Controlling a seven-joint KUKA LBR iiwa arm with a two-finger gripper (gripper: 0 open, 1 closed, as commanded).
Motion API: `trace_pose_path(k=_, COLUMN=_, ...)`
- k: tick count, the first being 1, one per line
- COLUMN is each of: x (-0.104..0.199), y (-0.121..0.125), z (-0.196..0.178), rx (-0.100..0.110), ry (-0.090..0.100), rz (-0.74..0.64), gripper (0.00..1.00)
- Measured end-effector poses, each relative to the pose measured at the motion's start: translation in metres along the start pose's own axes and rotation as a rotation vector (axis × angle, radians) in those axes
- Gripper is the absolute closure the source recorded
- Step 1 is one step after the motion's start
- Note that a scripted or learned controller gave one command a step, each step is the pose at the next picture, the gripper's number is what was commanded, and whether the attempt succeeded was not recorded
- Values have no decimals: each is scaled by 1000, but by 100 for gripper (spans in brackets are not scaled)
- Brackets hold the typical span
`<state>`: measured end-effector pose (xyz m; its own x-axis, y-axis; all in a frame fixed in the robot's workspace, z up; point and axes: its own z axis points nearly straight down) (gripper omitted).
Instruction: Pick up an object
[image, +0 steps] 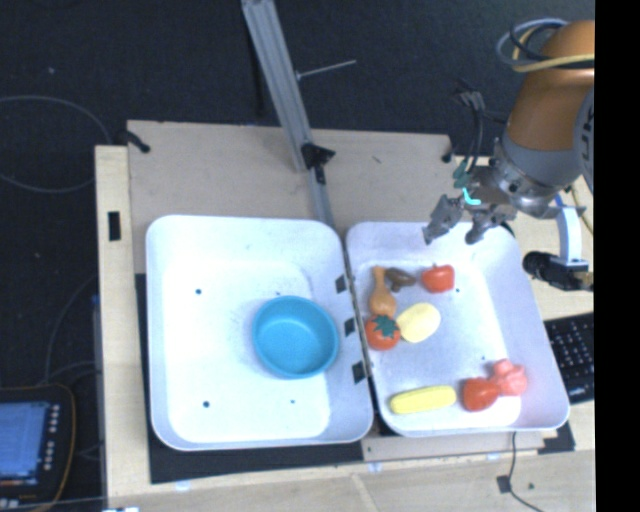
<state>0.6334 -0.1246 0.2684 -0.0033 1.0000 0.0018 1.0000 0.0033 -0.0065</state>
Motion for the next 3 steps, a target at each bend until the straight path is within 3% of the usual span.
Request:
trace_pose_path(k=1, x=0, y=1, z=-5, rx=-9, ry=-1, rz=-1, gripper=0)
trace_pose_path(k=3, x=-17, y=-6, z=111, rx=0, ry=-5, rz=5, gripper=0)
